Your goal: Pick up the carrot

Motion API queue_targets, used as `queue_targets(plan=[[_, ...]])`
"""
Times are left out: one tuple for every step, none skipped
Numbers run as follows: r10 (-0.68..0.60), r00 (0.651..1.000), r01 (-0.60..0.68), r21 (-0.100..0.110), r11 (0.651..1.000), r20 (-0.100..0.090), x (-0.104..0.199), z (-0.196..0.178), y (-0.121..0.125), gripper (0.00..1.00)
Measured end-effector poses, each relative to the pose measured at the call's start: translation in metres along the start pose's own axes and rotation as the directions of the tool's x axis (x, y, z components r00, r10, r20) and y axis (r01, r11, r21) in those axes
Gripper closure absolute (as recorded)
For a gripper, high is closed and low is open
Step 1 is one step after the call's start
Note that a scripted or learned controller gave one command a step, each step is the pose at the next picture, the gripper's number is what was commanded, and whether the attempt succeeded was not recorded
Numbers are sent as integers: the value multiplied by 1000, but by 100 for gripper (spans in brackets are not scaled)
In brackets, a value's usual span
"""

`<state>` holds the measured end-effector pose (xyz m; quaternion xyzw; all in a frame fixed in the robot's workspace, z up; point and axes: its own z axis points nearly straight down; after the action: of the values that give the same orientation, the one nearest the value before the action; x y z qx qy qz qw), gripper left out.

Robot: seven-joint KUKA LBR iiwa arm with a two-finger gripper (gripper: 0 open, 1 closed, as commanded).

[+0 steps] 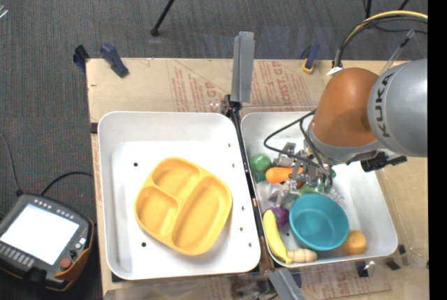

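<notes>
The carrot (277,174) is a short orange piece lying in the right bin (374,187), near its left side, just below a green vegetable (260,163). My gripper (305,173) hangs low over the bin right beside the carrot's right end, under the orange wrist band. Its metal tip seems to touch or overlap that end of the carrot. The arm's body hides the bin floor behind it.
A teal bowl (318,222) sits just below the gripper. Around it lie a banana (273,236), a purple piece (279,215), an orange fruit (355,242) and a beige piece (302,255). The left bin (119,152) holds a yellow divided plate (184,204).
</notes>
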<state>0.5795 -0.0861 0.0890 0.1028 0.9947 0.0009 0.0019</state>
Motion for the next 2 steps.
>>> queue_targets(plan=[[466, 885, -466, 2, 885, 0, -5, 1, 7, 0], [308, 951, -308, 2, 951, -1, -12, -28, -10, 0]])
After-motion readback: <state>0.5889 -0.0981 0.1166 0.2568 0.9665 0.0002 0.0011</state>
